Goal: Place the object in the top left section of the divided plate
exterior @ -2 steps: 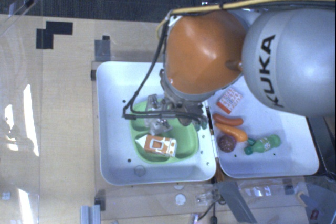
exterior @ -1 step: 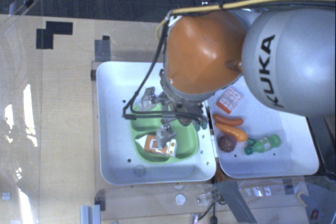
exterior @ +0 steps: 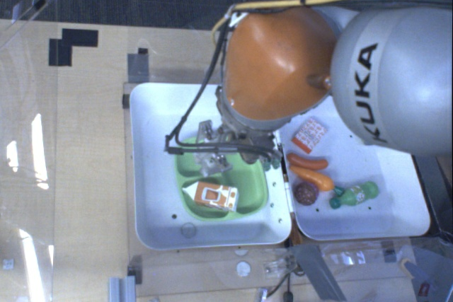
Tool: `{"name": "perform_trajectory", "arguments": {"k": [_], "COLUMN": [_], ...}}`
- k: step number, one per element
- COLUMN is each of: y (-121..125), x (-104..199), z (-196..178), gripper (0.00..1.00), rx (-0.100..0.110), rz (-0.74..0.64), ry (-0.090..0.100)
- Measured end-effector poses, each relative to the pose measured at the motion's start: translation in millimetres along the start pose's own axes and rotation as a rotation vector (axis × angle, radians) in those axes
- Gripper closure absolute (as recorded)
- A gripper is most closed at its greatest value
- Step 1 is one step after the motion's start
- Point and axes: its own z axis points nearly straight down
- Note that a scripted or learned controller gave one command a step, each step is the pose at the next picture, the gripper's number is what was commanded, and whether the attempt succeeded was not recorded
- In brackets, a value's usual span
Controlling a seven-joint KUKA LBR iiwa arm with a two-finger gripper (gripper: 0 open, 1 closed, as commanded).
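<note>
A green divided plate lies in the left white bin. An orange and white carton lies flat in the plate's near section, tilted a little. My gripper hangs over the plate's far left part, just above and behind the carton, apart from it. The big orange band and grey wrist of the arm hide the plate's far side.
The right bin holds a red and white box, a sausage, a carrot, a dark red round item and a small green bottle. A black cable runs from the arm down over the left bin.
</note>
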Motion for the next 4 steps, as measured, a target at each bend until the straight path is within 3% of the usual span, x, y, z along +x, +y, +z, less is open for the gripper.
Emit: {"name": "perform_trajectory", "arguments": {"k": [1,2,3,4], "y": [0.1,28.7,16.0,34.5], "x": [0.0,-9.6,-72.9,-15.6], "z": [0.1,102.5,-144.7,-13.7], "gripper": [0.00,0.00,0.00,0.00], "rx": [0.000,0.002,0.005,0.000], "rz": [-0.001,-0.136,0.042,-0.347], "ry": [0.000,0.032,0.017,0.029]}}
